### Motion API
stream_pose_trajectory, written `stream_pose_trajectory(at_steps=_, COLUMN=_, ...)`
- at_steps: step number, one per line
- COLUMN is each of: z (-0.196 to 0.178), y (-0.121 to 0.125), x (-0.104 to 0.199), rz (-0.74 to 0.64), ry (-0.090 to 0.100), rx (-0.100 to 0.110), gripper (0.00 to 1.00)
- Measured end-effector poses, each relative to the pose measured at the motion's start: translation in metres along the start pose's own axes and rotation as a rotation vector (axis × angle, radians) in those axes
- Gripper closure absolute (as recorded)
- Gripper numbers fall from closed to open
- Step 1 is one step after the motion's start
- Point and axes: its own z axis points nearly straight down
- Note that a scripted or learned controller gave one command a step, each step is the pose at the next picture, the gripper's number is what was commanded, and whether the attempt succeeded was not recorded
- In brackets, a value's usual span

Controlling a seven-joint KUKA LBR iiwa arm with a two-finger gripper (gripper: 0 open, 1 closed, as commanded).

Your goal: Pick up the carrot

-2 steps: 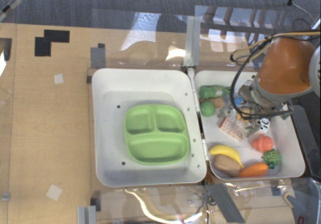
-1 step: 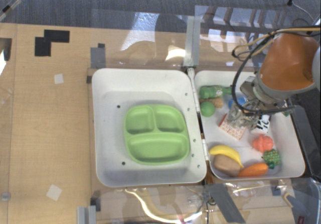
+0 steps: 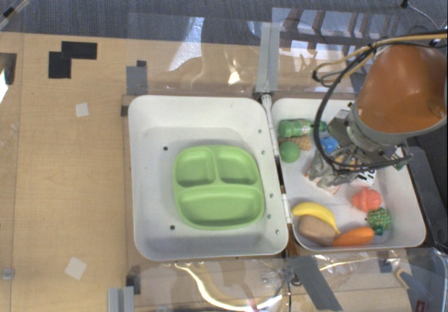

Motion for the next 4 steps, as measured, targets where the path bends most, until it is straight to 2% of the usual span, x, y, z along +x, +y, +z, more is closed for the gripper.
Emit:
stream_pose_trajectory(at_steps=1, z=-0.046, y=0.050, x=0.006, rz=0.005, ry=0.002, rx=-0.002, gripper=1.00)
stream_pose_trajectory(at_steps=2, z=-0.110, y=0.031, x=0.025, rz=0.018, ry=0.002, rx=0.001, gripper=1.00)
stream_pose_trajectory(at_steps=3, z=-0.121, y=0.031, x=0.022, rz=0.016, ry=-0.006, rx=0.006, gripper=1.00)
stream_pose_trajectory(at_steps=4, z=-0.074, y=0.102, x=-0.052, rz=-0.385, ry=0.004, rx=-0.010, gripper=1.00)
